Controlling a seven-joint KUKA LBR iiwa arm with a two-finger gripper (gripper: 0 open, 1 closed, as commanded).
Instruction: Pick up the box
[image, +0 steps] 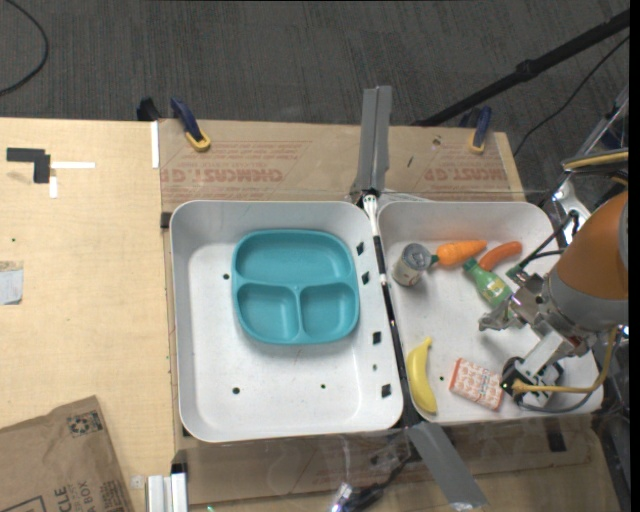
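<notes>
A: Box (475, 383) sat where?
B: Right bin (445, 315), front, just beside banana (422, 376). Gripper (500, 320) hovered near, by bottle (489, 284); its spread I couldn't tell.
A: Advice?
B: I'd have centred over it, squared to its narrow side, descended straight.

Small flat box (474, 383), pale red and white, print too fine to read. Lying face up on floor of right bin (445, 320), down toward 6 o'clock of that bin, close to its near wall. Skewed: long side running roughly 10 to 4 o'clock. Just at 3 o'clock of banana (424, 376), narrow gap between.
</notes>
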